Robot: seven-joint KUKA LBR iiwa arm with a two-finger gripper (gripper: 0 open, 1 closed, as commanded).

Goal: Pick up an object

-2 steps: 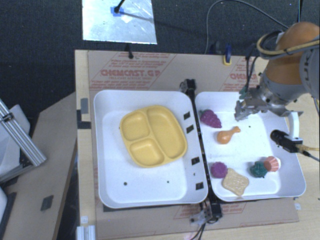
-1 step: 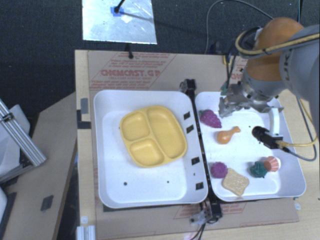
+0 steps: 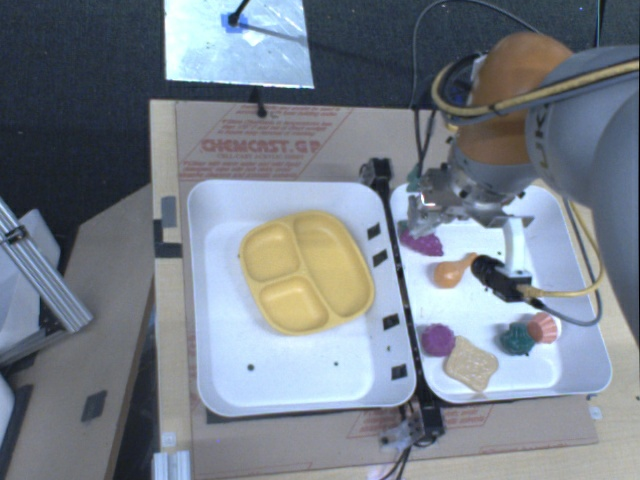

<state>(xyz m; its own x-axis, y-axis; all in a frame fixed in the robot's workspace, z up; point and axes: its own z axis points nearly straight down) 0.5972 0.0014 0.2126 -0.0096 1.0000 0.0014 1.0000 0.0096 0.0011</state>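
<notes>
Toast slice (image 3: 471, 364) sits at the right bin's (image 3: 590, 363) front edge, purple ball (image 3: 437, 339) just beside it, cupcake (image 3: 543, 327) and teal piece (image 3: 517, 338) further right. Nothing lifted yet, as far as I can judge. My gripper (image 3: 428, 208) is low over the purple grapes (image 3: 423, 241) at the bin's back left; arm comes from the right, wrist pointing down. Can't tell the jaw opening or any hold. Orange drumstick (image 3: 453, 270) lies nearby.

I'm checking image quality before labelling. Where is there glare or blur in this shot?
Camera view: the foil sheet above the bench glares bright; the white bins look evenly lit and near overexposed; the arm is soft-edged close to the lens; the toast piece and yellow tray stay reasonably sharp.
</notes>
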